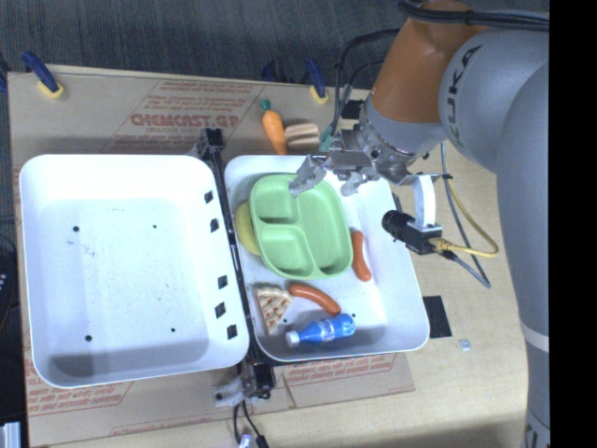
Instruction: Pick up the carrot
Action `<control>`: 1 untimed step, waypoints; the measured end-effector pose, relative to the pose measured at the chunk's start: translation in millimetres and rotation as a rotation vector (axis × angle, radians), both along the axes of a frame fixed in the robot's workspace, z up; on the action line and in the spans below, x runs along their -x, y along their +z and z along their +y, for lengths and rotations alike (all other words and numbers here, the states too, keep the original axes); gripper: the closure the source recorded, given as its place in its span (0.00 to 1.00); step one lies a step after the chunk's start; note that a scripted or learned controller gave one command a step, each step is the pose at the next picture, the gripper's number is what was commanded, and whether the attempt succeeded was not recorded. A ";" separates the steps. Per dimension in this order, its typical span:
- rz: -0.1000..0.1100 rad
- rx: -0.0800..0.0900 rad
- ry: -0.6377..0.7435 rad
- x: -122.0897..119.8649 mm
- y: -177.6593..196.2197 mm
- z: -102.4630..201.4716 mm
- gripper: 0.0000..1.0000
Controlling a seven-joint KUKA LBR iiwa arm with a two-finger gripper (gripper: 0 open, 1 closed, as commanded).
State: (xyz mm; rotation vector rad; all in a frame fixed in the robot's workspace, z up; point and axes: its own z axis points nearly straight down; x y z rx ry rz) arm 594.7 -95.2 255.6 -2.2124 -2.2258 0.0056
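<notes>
The carrot [272,129], orange with a small green top, lies on the cardboard just behind the right bin's [403,287] far-left corner, outside the bin. My gripper [328,181] hangs over the far edge of a green divided plate [298,224] in the right bin. Its two grey fingers [306,177] are spread apart with nothing between them. The carrot is up and to the left of the gripper, a short way off.
A tan block [301,136] lies right beside the carrot. The right bin also holds two orange sausages [360,255], a waffle piece [270,306], a blue bottle [322,329] and a yellow item [244,227] under the plate. The left bin [121,259] stands beside it.
</notes>
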 end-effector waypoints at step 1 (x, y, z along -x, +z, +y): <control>-0.001 0.001 -0.200 -54.0 -16.1 27.1 0.00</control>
